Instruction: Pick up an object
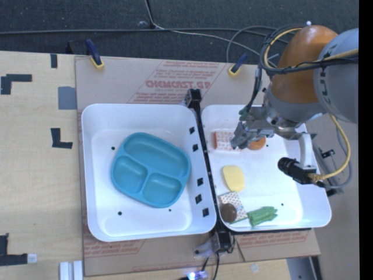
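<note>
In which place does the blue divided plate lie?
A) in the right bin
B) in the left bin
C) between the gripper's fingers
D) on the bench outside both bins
B: the blue divided plate lies flat in the left bin, alone there.

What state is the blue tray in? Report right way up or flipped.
Right way up: the blue tray lies flat in the left bin, its three compartments facing the camera.

I see open floor along the right bin's (pixel 319 212) right side. Toward its left wall a yellow piece (pixel 233 178), brown item (pixel 228 213) and green item (pixel 261 216) crowd passage; a blue tray (pixel 151 169) fills the left bin's (pixel 93 174) centre.
</note>
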Controlling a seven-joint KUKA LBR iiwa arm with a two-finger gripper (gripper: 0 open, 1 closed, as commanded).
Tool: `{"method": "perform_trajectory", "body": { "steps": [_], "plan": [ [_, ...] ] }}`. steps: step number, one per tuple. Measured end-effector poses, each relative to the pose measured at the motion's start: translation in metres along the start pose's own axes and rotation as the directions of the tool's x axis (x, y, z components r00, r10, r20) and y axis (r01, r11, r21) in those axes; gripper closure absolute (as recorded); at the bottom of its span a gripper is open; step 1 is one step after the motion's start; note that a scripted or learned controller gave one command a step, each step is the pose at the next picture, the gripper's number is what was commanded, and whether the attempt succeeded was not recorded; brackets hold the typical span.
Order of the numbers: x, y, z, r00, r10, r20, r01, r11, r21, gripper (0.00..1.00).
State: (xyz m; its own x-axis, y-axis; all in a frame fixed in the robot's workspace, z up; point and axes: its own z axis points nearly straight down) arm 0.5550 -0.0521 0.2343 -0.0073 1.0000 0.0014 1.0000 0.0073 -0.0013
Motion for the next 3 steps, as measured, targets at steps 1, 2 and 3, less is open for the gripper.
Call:
{"method": "perform_trajectory", "body": {
  "steps": [1,2,3],
  "plan": [
    [0.055,-0.001,-0.007,1.0,0.0,0.0,0.0,1.0,-0.001,1.0],
    [0.108,-0.009,-0.009,1.0,0.0,0.0,0.0,1.0,0.001,1.0],
    [0.154,-0.006,0.008,1.0,0.002,0.002,-0.002,1.0,0.003,1.0]
  ]
}}
